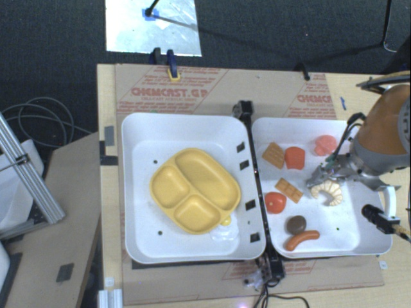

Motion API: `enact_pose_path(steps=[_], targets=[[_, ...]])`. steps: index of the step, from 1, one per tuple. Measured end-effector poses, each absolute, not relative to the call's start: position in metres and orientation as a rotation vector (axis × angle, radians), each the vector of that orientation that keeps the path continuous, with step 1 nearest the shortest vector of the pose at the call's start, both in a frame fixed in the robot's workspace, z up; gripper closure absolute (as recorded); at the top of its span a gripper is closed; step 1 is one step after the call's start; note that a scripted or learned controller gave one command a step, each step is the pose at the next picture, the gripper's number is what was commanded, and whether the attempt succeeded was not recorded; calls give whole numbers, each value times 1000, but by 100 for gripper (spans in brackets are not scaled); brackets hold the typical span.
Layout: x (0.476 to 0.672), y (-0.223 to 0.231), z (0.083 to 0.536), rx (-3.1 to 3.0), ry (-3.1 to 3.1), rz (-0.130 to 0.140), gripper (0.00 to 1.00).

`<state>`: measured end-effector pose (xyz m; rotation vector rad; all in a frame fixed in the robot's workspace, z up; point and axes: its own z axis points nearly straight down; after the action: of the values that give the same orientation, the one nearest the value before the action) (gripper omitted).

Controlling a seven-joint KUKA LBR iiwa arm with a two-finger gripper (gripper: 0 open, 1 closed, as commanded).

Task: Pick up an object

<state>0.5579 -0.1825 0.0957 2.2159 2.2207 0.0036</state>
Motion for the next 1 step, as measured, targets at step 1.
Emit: enact_pose_path(steps=[1], targets=[[591,-110,84,2209,2233,5,100]])
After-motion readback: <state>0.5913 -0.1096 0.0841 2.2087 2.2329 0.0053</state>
